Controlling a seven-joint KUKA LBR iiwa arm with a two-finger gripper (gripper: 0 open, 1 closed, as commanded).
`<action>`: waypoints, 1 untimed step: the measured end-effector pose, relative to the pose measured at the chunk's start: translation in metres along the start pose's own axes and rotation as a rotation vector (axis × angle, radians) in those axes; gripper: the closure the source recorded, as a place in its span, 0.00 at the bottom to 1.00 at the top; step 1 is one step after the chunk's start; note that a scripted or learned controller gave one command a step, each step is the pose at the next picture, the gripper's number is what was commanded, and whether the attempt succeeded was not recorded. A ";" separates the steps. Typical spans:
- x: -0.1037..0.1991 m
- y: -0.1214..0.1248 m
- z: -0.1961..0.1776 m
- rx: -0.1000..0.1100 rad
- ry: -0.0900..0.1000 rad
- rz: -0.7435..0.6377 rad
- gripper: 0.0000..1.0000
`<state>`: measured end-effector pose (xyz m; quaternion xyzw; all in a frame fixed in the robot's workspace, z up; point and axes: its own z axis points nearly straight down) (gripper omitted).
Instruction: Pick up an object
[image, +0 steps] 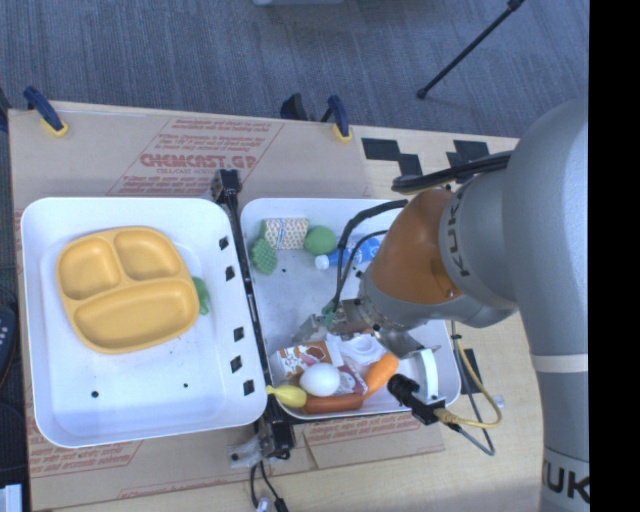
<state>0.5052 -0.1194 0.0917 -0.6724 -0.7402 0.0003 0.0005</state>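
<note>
My gripper (333, 321) hangs low in the right bin (290, 295), just above a pile at the bin's front. The pile holds a white egg (320, 381), an orange carrot (381, 371), a red sausage (335, 404), a yellow banana (287, 396), a printed packet (304, 357) and a white cup (362, 349). The arm's orange band (420, 255) hides the bin's right side. At the back of this bin lie a striped roll (286, 232), a green ball (320, 240), a green leafy piece (263, 257) and a blue bottle (352, 254).
The left bin (40, 330) holds a yellow divided tray (125, 290) with a small green item (203, 296) against its right side. A black hinged divider (240, 300) runs between the bins. Clamps (338, 118) grip the cardboard at the back edge.
</note>
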 end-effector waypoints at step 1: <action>0.012 0.002 0.000 0.001 0.001 -0.767 0.00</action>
